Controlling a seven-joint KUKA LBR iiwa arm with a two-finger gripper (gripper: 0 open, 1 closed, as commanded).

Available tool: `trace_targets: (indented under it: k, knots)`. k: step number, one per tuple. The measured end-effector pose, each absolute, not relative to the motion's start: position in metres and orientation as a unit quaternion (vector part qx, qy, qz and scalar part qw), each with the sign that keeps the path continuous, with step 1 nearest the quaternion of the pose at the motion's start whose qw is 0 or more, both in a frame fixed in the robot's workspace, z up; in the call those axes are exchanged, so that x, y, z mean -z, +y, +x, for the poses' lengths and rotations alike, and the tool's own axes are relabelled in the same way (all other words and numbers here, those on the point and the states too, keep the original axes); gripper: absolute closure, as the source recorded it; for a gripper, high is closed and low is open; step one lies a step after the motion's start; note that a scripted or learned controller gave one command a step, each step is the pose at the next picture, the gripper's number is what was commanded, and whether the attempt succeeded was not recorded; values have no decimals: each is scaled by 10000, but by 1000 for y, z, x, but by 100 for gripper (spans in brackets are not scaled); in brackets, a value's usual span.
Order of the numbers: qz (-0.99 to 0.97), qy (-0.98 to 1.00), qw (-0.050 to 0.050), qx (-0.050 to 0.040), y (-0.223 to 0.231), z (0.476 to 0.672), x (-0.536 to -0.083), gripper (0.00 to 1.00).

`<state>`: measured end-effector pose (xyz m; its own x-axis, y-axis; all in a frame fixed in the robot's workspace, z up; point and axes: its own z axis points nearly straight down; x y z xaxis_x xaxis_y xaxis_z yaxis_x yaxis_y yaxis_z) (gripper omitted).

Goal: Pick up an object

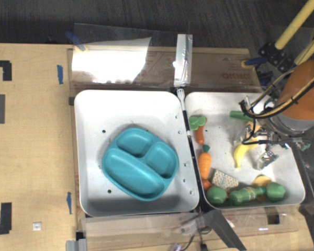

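Note:
The right bin (220, 104) holds several toy foods. A yellow banana (240, 155) lies near its middle. Just right of the banana, low over the bin, hangs my gripper (260, 149), with cables around it. I see nothing clearly held in it. Two carrots (204, 164) lie along the bin's left wall, one under a green leafy piece (197, 122). Along the front wall sit a green round fruit (216, 194), a green vegetable (244, 195) and another green piece (275, 191). A speckled cracker (225, 180) and a small orange piece (261, 181) lie just behind them.
The left bin (89, 114) carries a teal divided plate (140, 162). A green stick-like piece (239, 115) lies behind the gripper. The arm's orange band (305, 90) hangs over the right bin's far right corner. A metal divider (182, 61) stands behind the bins.

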<state>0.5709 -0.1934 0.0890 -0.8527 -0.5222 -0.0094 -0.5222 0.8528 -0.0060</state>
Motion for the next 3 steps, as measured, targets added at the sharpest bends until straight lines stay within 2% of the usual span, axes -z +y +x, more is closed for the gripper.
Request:
trace_targets:
  k: [1, 2, 3]
  knots:
    - [-2472, 9689, 68, 6, -124, 539, -90, 0]
    - [-2475, 9688, 140, 35, -124, 544, -103, 100]
    - [-3176, 9482, 81, 32, -109, 559, -233, 100]
